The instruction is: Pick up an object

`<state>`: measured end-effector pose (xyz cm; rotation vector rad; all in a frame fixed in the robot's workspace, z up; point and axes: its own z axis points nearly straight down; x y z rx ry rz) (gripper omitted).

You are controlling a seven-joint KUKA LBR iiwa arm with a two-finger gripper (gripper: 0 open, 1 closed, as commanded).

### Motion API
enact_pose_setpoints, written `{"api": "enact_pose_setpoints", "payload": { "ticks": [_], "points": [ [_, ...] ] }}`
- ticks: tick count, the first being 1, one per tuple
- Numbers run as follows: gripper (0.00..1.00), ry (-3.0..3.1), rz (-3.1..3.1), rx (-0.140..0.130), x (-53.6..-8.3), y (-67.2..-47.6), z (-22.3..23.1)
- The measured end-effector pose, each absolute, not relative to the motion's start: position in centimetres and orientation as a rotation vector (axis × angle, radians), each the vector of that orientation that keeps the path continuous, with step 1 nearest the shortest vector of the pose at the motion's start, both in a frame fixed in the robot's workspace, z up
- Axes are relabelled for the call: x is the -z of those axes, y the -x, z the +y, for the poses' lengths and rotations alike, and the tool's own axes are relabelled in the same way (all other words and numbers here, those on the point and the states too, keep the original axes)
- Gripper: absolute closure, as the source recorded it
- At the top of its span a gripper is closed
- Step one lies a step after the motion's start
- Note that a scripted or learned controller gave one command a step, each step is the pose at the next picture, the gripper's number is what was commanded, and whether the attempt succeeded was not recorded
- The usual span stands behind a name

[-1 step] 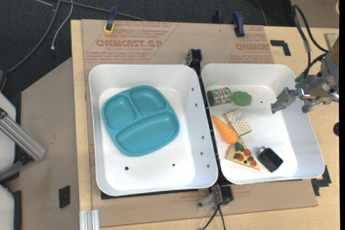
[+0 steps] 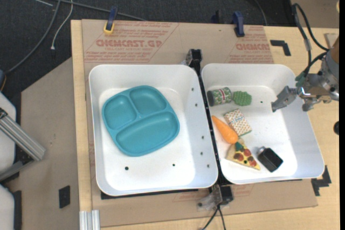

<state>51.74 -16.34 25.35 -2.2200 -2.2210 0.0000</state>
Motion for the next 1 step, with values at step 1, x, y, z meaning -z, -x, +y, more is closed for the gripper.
{"api": "enact_pose_setpoints", "payload": {
  "ticks": [1],
  "points": [
    [0.0, 2.22, -2.22, 0.0, -19.71, -51.25, -15.7]
  ]
}}
